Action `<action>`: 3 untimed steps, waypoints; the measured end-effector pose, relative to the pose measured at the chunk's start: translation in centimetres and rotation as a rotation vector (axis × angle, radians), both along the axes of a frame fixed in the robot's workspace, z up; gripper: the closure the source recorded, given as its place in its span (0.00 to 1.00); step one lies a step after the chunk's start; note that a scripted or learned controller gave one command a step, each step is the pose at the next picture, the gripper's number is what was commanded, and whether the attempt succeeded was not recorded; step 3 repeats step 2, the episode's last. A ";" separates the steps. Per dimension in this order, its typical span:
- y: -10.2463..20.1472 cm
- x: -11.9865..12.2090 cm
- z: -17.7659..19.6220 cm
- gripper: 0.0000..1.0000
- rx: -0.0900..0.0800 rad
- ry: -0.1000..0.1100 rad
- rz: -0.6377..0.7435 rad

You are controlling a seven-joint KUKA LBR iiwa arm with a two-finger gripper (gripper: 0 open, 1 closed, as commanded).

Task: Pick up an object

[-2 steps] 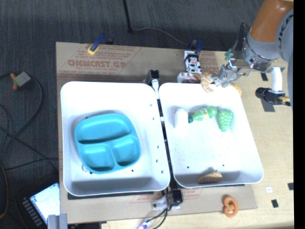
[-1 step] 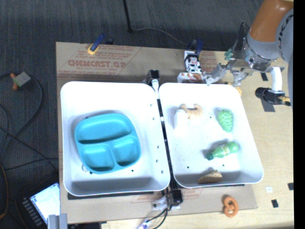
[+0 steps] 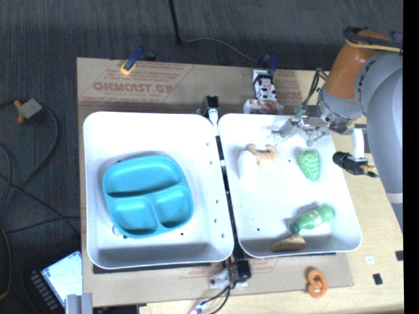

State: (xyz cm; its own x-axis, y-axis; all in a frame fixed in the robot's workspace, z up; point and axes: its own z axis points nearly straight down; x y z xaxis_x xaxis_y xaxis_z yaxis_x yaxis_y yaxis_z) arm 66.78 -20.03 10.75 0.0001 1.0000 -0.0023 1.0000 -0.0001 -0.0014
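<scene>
Camera view: end effector state unclear, above right bin; green bottle lies diagonally, cap toward lower left.

The grey arm comes in from the right, with its orange band near the far right corner of the bench. The gripper is low over the far edge of the right bin, its metal fingers pointing left.

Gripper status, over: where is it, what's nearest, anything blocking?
Gripper at right bin's far edge, nothing seen between fingers. Green bumpy toy nearest, just below it. Tan toy to the side, apart. Nothing blocking.
</scene>
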 end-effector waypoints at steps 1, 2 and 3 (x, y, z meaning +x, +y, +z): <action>0.0 0.1 1.1 1.00 -0.003 -0.001 0.002; 3.5 -3.1 15.3 1.00 0.000 -0.005 0.002; 3.5 -3.1 15.3 1.00 0.000 -0.005 0.002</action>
